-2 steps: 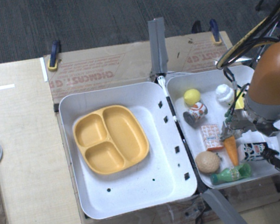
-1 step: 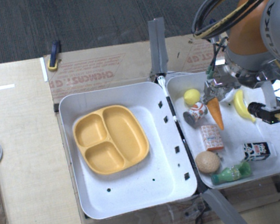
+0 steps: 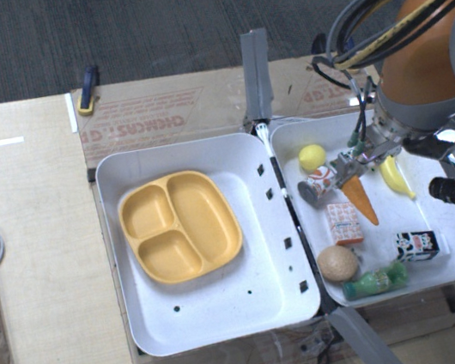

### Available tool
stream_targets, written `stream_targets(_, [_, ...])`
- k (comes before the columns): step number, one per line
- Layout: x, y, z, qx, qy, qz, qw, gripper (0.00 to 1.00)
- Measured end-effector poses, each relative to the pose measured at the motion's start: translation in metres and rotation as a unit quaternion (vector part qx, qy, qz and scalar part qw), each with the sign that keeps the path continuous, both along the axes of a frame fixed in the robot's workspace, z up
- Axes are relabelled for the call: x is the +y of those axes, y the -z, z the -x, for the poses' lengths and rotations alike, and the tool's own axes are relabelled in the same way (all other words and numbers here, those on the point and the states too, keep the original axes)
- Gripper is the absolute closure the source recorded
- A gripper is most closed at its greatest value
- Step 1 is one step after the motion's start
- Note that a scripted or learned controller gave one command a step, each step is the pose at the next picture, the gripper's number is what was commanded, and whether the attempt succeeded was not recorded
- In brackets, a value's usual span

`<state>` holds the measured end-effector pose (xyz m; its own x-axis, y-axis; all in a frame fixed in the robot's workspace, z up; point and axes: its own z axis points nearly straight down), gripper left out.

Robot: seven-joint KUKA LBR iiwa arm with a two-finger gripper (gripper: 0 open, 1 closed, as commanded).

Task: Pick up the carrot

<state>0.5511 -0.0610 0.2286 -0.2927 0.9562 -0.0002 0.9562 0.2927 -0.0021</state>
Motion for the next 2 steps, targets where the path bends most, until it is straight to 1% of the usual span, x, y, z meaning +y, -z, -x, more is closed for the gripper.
stream_targets(1, [-0.016, 0.000, -0.011, 0.000, 0.163, 0.0013, 0.9866, 1.00])
stream_targets(2, [-0.047, 0.014, 0.061, 0.001, 0.145, 0.0007, 0.9894, 1.00])
